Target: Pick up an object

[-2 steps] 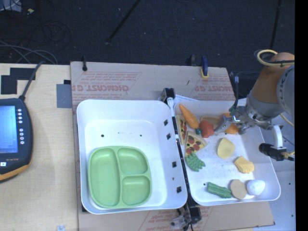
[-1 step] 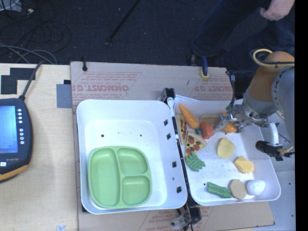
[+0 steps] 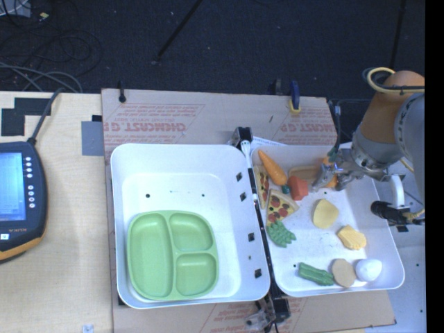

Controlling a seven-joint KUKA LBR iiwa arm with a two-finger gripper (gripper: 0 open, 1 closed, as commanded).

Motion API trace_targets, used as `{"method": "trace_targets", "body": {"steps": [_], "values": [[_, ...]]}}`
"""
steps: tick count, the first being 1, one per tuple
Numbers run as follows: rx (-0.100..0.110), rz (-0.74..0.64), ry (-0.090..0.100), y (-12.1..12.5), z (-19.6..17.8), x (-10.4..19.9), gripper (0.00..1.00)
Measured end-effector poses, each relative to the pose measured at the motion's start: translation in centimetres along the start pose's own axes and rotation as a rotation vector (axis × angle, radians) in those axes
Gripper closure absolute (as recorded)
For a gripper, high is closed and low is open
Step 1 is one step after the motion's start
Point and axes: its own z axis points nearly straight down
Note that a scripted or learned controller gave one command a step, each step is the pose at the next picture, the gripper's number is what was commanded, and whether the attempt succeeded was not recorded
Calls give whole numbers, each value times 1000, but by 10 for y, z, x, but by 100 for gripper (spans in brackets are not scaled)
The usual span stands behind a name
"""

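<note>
Arm enters from the right; gripper low over the far part of the right bin. Finger state: cannot tell, tips blurred against the toys beneath.

Right bin contents: toy carrot by the far-left corner; red piece just left of the gripper; pizza slice along the left wall, leafy green toy nearer the front. Yellow rounded piece mid-bin, smaller yellow piece toward the right wall. Along the front edge: green pickle-like toy, tan disc, white egg, the last two touching.

Left bin: green divided plate, front-left. Pendant at the table's left edge.
</note>
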Motion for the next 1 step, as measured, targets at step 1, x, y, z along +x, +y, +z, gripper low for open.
{"method": "trace_targets", "body": {"steps": [1], "values": [[-12,0,2,3,-26,91,100]]}}
